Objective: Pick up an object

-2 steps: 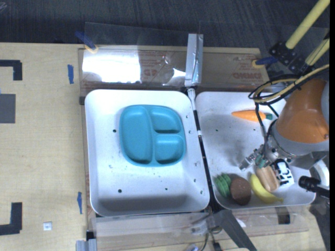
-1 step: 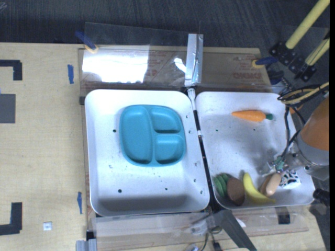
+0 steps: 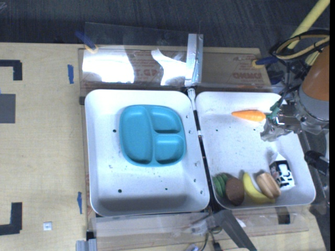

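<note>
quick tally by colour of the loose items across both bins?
Blue: 1, divided plate, left bin
Orange: 1, carrot
Green: 1, item
Brown: 1, round item
Yellow: 1, banana
Tan: 1, bread roll
Black and white: 1, small box
Total: 7

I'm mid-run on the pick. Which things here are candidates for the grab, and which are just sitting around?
In play:
gripper, beside the carrot
carrot, nearest candidate, right bin
banana
bread roll
brown round fruit
green vegetable
black-and-white block

Lying about:
blue divided plate in the left bin
clear plastic sheet behind the bins
</note>
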`<state>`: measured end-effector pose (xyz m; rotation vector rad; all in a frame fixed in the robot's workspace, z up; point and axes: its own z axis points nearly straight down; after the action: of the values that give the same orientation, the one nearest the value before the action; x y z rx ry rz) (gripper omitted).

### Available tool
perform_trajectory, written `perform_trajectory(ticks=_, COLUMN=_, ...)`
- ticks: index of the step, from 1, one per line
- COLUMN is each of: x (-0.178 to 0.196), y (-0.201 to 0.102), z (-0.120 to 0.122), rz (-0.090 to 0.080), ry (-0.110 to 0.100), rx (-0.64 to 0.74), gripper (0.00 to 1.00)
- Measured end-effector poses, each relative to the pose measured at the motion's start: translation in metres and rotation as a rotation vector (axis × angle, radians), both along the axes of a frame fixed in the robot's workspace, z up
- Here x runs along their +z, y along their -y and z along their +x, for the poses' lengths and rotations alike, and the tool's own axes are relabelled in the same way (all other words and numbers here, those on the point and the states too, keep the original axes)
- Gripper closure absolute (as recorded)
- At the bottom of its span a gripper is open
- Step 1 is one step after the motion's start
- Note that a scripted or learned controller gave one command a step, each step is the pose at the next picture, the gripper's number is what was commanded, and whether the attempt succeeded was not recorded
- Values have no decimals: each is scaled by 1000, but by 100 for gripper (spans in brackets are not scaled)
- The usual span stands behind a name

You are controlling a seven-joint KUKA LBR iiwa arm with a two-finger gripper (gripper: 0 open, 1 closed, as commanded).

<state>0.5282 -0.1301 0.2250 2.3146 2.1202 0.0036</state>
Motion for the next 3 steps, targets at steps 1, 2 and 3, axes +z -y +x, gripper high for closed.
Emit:
perform_trajectory(ticks=1, x=-1, y=1, z=-1, rz=0, ry=-3, rx=-2, gripper=0)
perform_trajectory(ticks=2, x=14, y=13, z=87, rz=-1, ry=-2, rx=87, gripper=0)
perform_trajectory(ticks=3, x=-106, y=39, z=106, rz=2, ry=-9, rx=367, gripper=0)
